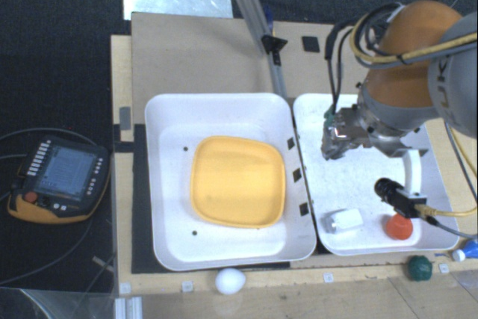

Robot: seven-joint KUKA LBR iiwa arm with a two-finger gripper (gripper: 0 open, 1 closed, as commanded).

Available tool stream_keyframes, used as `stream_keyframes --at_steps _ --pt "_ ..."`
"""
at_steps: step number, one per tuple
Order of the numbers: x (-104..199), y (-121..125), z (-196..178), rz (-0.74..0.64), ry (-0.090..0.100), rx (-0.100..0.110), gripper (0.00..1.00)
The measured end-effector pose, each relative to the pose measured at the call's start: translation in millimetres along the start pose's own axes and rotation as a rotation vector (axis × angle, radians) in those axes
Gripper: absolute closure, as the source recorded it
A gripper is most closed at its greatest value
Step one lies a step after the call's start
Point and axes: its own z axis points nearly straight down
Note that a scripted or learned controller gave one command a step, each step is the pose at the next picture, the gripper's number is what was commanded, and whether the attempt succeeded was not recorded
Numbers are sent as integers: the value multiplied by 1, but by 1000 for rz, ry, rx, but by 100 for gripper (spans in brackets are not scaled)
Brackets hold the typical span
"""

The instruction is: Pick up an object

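Camera view, looking down at a slant: we record the arm reaching in from the right, with the jaws over the upper left part of the right bin, above bare floor. We cannot tell whether the jaws are released or clenched, and we see nothing between them.

Candidate things lie as follows. A small white block sits near the front left corner of the right bin. An orange-red ball sits near the front edge of the same bin, apart from the block. A wide yellow dish lies flat in the middle of the left bin.

Our judgement on handling:
- The block looks light and stiff, with flat sides. It is best taken across its short width from above.
- The ball looks small and light but may roll out of an off-centre pinch, so it should be taken squarely across its middle.
- The dish is smooth, shallow and too broad to span. Only its rim offers a hold, and that hold looks likely to slip.

We rate the block the soundest choice.
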Motion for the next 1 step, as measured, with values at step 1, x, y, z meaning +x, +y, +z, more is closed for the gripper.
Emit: stream_keyframes --at_steps 1 --pt "46 12 18 1 0 2 100"
